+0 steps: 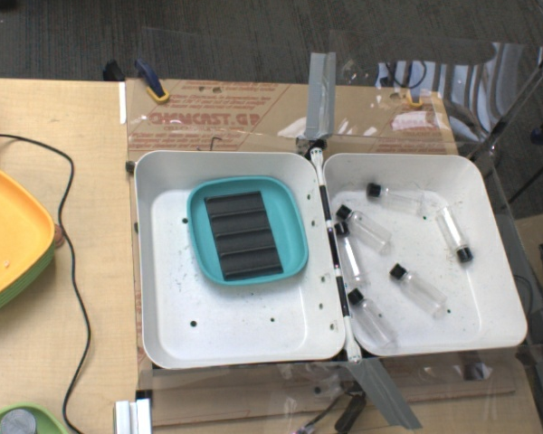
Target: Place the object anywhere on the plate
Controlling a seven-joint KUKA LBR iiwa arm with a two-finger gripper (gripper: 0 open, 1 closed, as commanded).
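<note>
Several small tubes: clear little tubes with black caps are seen lying flat in the right bin, well apart from the plate. One of these is taken to be the thing to move.
Easy tube: the one near the middle of the right bin is judged best, as bare floor is left all around it.
Hard tubes: a few are pressed close to the wall between the two bins, so little room is left there for a claw.
Weight: the tubes are thought to be very light.
Feel: they look stiff, smooth and slippery, and it is likely they can roll.
Breaking: it cannot be told if they are glass or plastic, so a soft squeeze is called for.
Where to hold: the middle of the clear body should be pinched across its narrow side, not on the cap.
Claw: it cannot be told if it is wide or narrow, and nothing can be said to be held.
Plate: a blue-green plate is set in the left bin.
Dark block: a grey ridged block is lying on the plate, so only the rim around it is left bare.
Table: a yellow dish and a black cable are seen to the left of the bins.
</note>
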